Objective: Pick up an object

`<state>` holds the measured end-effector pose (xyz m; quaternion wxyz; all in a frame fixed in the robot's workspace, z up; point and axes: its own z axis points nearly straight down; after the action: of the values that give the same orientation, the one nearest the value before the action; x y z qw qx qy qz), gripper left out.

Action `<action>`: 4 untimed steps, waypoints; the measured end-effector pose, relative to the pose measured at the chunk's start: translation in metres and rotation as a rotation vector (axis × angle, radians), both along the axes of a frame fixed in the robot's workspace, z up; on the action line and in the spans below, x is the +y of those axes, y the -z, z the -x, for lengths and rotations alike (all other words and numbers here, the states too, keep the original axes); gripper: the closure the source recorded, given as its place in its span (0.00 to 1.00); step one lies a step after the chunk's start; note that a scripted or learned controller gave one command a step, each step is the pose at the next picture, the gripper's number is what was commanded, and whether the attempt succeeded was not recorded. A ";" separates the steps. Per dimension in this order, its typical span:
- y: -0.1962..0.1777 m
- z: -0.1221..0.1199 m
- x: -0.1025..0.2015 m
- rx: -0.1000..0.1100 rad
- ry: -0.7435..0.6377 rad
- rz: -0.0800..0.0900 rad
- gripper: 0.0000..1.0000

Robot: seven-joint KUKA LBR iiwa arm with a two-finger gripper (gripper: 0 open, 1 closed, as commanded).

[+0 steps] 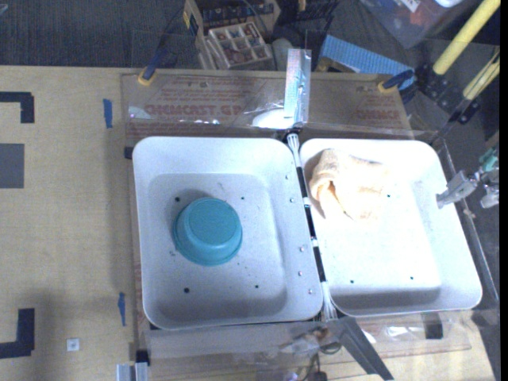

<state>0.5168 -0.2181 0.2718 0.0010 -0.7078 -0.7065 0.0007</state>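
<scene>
The bench (55, 213) is pale wood with black markings along its 9 o'clock side and strips of blue tape near the bins. The left bin (151, 173) holds a teal bowl (208, 229), turned upside down, sitting a little toward 9 o'clock of the bin's centre on the sunken floor, apart from every wall. Just beside it, the two rims touching along a central seam, the right bin (413, 284) holds a crumpled cream cloth (343, 185) toward 11 o'clock, its folded edge close against the wall by the seam. At 3 o'clock of the right bin, just past the rim, the hand (459, 189) shows as a small grey metal piece, clear of the cloth and the bowl; whether it is apart or together cannot be told.
</scene>
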 end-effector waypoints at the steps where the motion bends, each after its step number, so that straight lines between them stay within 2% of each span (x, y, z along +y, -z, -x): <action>1: 0.079 -0.074 0.046 -0.001 0.083 0.001 0.00; 2: 0.176 -0.125 0.021 -0.004 -0.164 0.002 0.00; 3: 0.184 -0.133 0.075 -0.008 -0.294 0.002 0.00; 4: 0.174 -0.135 0.074 -0.012 -0.291 0.002 1.00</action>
<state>0.6515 -0.1437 0.0974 -0.0038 -0.5979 -0.8015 -0.0028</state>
